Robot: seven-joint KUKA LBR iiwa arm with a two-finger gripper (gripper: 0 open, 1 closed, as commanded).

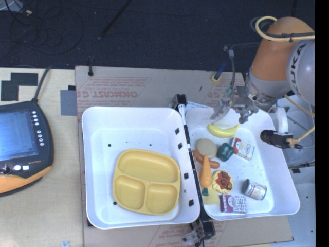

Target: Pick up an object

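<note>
The end effector [232, 113] hangs over the far end of the right bin [280, 175], its two fingers spread apart with nothing between them, and the grey arm with its orange band [277, 40] rises behind it toward the right. Just below the fingertips, nearer the camera, lies a yellow banana [223, 130], curved and flat on the bin floor; whether the fingers touch it cannot be told from this slant. A little further toward the camera from the end effector sit a pale rounded object [207, 146] and a dark green item [224, 151], side by side, with a small white and red carton [243, 148] just to the right of them. Beyond these, nearer still to the camera, an orange carrot [205, 171] lies along the bin's left wall, a round piece with red toppings [222, 181] beside it, then a small tin can [254, 190] on its side off to the right and a flat red and white packet [233, 204] at the near end. Well to the left of the end effector, the left bin [97, 138] holds a yellow divided tray [146, 181] with three compartments. Far to the left, on the bench [31, 210], rests a control pendant [23, 143] with a lit screen.
</note>
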